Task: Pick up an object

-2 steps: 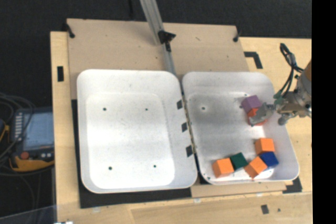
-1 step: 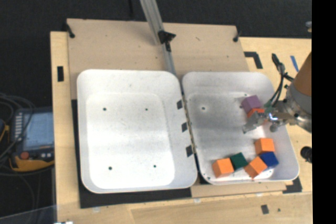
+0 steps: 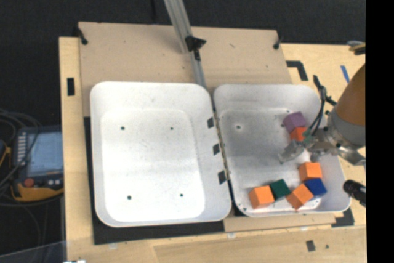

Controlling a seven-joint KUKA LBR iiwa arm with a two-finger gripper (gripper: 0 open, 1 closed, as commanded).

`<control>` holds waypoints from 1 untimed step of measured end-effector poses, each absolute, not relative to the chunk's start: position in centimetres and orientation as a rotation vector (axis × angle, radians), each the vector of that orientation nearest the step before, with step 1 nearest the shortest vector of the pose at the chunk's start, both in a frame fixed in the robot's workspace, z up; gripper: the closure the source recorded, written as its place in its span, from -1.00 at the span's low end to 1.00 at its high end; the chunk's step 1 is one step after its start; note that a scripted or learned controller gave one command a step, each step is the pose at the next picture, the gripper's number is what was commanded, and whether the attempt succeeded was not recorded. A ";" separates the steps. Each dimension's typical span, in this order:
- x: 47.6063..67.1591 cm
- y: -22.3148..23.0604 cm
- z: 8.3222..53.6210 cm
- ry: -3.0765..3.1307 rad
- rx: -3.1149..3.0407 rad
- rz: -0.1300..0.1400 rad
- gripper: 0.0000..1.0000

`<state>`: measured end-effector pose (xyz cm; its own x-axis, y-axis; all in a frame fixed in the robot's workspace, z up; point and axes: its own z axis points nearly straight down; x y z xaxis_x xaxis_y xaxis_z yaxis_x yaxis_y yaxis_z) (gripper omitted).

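The right bin (image 3: 258,101) holds several small blocks. A purple block (image 3: 294,120) lies near its far right side, with a small orange-red block (image 3: 299,132) touching its near edge. Along the front right lie an orange block (image 3: 310,170), a blue block (image 3: 315,186), another orange block (image 3: 301,195), a green block (image 3: 280,188) and a third orange block (image 3: 261,196). My gripper (image 3: 297,148) reaches in from the right, low over the bin. It sits just in front of the purple and orange-red blocks and behind the front cluster. Nothing visibly hangs from it.
The left bin (image 3: 154,151) lies beside the right one, with a narrow divider between them. A metal rail (image 3: 175,6) slants down from the top to the bins' far edge. The arm's orange band (image 3: 354,98) stands over the right bin's right rim.
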<state>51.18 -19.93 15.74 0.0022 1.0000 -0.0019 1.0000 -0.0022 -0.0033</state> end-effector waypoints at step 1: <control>51.4 -19.8 17.1 -2.217 -2.233 -0.006 1.00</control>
